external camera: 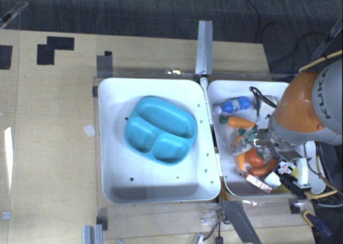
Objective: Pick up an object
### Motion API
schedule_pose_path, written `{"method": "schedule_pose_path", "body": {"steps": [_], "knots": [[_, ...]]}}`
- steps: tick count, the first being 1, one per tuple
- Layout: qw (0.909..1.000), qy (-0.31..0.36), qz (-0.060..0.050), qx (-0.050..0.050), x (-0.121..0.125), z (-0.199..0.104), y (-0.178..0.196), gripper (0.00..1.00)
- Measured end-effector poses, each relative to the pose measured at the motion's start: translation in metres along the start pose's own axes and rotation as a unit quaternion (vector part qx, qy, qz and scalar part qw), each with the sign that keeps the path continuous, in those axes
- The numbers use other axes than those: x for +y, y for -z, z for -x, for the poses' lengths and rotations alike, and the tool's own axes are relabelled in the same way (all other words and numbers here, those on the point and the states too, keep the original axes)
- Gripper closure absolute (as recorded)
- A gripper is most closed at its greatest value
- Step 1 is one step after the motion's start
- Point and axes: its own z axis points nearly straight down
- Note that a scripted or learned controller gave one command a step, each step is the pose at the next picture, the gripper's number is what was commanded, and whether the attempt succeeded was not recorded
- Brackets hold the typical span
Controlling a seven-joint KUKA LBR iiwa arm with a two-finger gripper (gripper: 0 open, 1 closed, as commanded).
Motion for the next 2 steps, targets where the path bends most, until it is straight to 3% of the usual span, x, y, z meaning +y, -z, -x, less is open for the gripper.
{"method": "schedule_pose_path", "body": {"steps": [1,2], "knots": [[1.0,0.001,0.003,0.0,0.002,-0.001,0.011,1.0],[1.0,0.008,0.001,0.0,-0.024,-0.028,0.091,1.0]]}}
